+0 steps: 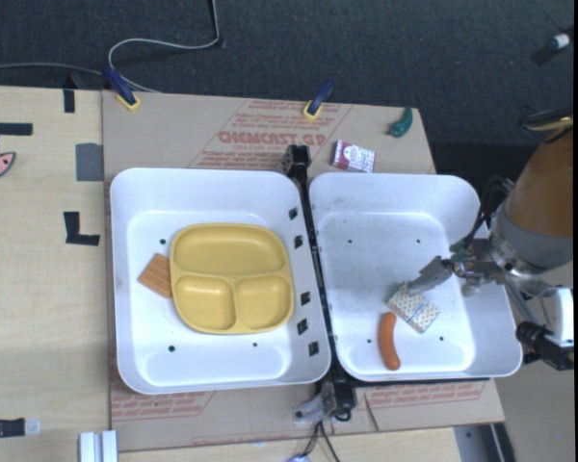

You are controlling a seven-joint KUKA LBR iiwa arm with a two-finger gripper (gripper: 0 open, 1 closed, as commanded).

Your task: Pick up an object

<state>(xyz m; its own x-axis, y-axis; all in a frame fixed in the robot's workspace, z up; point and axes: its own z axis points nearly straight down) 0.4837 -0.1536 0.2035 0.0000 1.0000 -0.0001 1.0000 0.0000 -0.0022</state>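
In the right bin (366, 200) a small patterned white packet (413, 309) lies near the middle. An orange sausage-shaped piece (389, 341) rests just below it, near the front wall. My gripper (430, 276) reaches in from the right and hangs directly above the packet's upper right corner, its tip close to or touching it. The left bin (135, 219) holds a yellow divided plate (233, 277). A brown cracker-like piece (155, 275) sticks out from under the plate's left side.
On the cardboard behind the bins lie a small red and white packet (353, 157) and a green piece (401, 121). Black clips (306, 296) run along the seam between the bins. The arm's orange band (549, 191) looms over the right bin's right wall.
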